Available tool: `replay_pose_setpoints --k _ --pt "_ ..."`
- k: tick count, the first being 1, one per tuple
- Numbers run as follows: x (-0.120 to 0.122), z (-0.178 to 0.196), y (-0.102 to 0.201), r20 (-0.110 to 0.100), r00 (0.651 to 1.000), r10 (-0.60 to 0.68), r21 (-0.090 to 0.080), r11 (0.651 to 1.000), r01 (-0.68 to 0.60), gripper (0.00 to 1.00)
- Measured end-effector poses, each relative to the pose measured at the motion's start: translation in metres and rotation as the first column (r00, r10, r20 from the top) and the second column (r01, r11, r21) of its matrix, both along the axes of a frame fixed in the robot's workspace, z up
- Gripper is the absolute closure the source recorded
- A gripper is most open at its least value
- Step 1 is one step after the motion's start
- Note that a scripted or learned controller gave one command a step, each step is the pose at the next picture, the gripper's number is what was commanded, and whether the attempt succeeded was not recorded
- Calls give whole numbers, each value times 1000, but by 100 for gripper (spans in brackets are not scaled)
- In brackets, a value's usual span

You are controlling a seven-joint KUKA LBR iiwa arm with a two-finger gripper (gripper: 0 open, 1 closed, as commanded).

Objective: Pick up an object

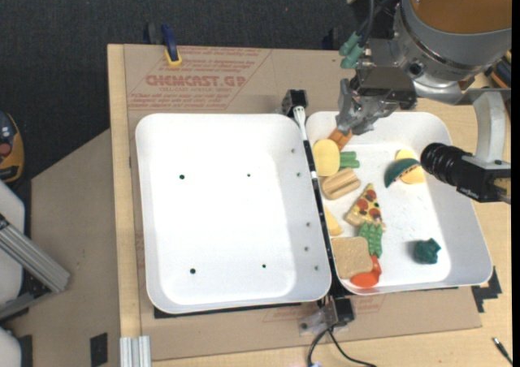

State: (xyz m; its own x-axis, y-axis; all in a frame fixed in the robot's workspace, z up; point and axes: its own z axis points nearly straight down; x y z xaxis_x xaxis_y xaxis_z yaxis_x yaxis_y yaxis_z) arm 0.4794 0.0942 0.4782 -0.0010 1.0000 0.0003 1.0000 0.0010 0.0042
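Toy food items, right bin, tool above

Toy food pieces lie in the right shallow white bin (467, 264): yellow rounded plastic piece (327, 157), tan bun-like piece (340, 185), pizza-slice piece (365, 209), square tan bread slice (352, 256) part-covering a red piece (366, 279), yellow-and-green piece (405, 170), dark green lump (426, 251). Grey two-finger tool (351, 126) hangs over the bin's far-left corner, near an orange piece (340, 139) partly hidden beneath it; whether anything is gripped, or how far it is parted, cannot be told. Left white bin (154, 195) sits alongside on the cardboard-covered surface (203, 77).
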Motion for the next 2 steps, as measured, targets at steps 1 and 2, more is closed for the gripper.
replay_pose_setpoints --k 1,2 --pt "0 60 -77 5 1000 -7 -1 1000 7 100" --pt "0 57 -174 1 1000 -7 -3 1000 7 100"
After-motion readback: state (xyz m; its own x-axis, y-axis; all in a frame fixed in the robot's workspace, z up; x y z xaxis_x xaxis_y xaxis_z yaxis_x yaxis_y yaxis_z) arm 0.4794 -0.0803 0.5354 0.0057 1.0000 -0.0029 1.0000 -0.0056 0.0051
